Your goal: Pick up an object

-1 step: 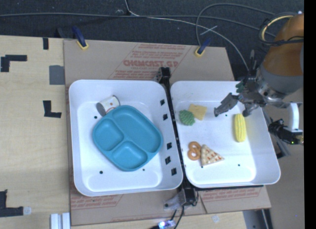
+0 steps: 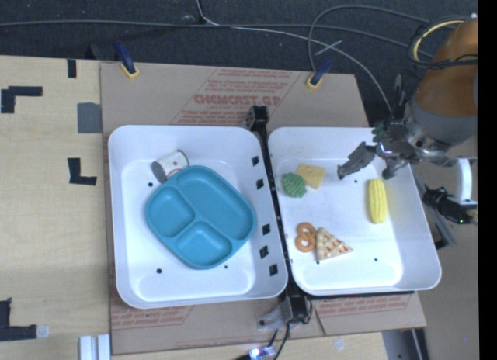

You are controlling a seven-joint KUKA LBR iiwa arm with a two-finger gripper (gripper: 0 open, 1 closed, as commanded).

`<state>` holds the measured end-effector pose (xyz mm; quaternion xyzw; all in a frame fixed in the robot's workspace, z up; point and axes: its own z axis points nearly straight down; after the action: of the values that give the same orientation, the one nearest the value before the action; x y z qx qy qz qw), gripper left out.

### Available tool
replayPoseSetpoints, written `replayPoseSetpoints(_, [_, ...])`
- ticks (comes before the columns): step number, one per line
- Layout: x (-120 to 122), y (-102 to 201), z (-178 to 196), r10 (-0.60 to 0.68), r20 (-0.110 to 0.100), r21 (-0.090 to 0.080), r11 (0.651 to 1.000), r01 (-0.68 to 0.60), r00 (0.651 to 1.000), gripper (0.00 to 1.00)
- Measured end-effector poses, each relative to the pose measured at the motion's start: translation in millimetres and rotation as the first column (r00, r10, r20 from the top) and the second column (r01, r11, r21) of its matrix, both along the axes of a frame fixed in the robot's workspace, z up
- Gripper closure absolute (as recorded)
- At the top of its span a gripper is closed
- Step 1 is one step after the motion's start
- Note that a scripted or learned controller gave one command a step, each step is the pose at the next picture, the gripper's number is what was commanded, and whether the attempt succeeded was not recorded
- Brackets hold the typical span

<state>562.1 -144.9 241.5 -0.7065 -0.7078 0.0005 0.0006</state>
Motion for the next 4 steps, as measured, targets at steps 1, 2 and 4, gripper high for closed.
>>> replayPoseSetpoints(1, [3, 7, -62, 0.000, -0.005, 0.000, 1.000, 0.000, 1.000, 0.00])
replayPoseSetpoints(2, [6, 5, -124, -0.001, -0.004, 0.000, 1.000, 0.001, 1.000, 0.00])
replayPoseSetpoints(4, [7, 5, -146, 0.001, 0.003, -0.003, 1.000, -0.001, 1.000, 1.00])
